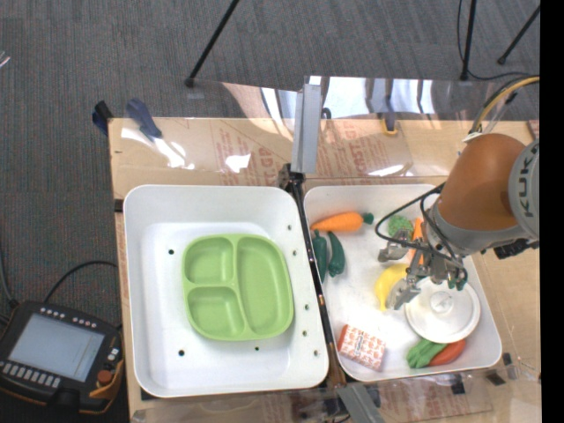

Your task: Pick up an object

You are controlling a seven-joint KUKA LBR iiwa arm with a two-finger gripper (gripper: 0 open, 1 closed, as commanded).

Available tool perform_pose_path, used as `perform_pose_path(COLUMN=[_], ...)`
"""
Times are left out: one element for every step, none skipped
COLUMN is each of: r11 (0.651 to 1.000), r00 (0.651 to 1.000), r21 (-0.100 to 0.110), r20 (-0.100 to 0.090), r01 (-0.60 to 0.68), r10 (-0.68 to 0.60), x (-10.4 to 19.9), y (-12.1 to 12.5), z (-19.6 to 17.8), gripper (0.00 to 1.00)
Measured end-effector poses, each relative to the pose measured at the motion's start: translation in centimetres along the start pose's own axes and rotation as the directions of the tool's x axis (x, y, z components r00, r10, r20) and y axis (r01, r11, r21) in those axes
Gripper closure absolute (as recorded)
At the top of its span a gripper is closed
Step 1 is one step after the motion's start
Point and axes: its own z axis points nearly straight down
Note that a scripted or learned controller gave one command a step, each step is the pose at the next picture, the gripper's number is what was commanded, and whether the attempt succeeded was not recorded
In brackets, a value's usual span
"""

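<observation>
Camera view: jaws [407, 282] by banana [389, 286], plate [443, 315].

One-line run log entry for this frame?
arm: over right bin | gripper: by yellow item, beside white plate | grasp: unclear | left bin: green tray

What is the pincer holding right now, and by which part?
It cannot be told. The pincer sits low in the right bin, right beside the yellow toy and the white plate, but no object is visibly between its tips.
</observation>
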Motion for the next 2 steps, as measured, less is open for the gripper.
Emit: perform_pose_path(r11=[1.000,1.000], r00=[1.000,1.000], r21=[0.001,0.001], r20=[0.004,0.006], r01=[-0.027,-0.021], r10=[0.027,0.021], x=[2.3,2.2], y=[2.5,2.7], z=[-0.2,-1.2], gripper=[0.00,1.00])
